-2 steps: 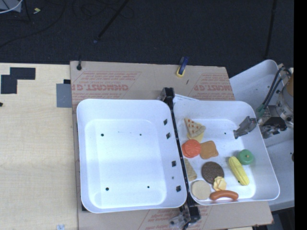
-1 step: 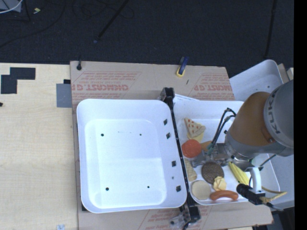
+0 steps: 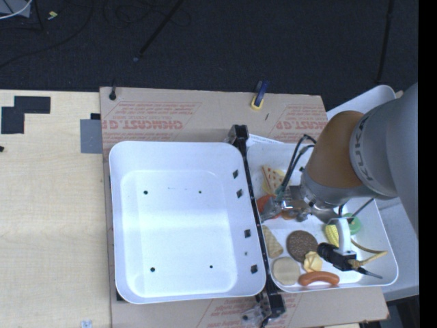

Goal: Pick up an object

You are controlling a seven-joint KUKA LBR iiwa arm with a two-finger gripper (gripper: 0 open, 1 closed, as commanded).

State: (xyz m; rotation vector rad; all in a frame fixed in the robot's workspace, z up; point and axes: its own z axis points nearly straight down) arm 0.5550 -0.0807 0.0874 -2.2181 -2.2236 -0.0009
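White bins: two shallow ones sit side by side on a cardboard sheet (image 3: 205, 118) laid on the wooden desk (image 3: 48, 217); the left bin (image 3: 177, 231) and the right bin (image 3: 384, 266) meet along their inner rims
Grey arm: the arm (image 3: 382, 149) comes in over the right bin's far right corner, with its orange band (image 3: 334, 156) above the bin's far half
Claw: the claw (image 3: 287, 207) is low over the right bin, toward its left wall; I cannot tell whether it is spread, pressed together or pinching anything
Red-orange piece: the red-orange piece (image 3: 268, 206) lies by the right bin's left wall, just beside the claw and partly hidden by it
Tan wedge: the tan wedge (image 3: 273, 178) lies toward the right bin's far left corner
Pale cone: the pale cone (image 3: 272, 242) lies along the left wall, toward the front edge
Brown disc: the brown disc (image 3: 301, 244) lies flat just beside the pale cone
Pale disc: the pale disc (image 3: 286, 271) sits in the front left corner
Red sausage: the red sausage (image 3: 318, 279) lies along the front edge, just beside the pale disc
Yellow corn: the yellow corn (image 3: 332, 234) lies near the bin's middle
Green piece: the green piece (image 3: 353, 224) lies toward the right wall, partly hidden
Clip: a yellow and blue clip (image 3: 259, 98) sits on the cardboard sheet's far edge
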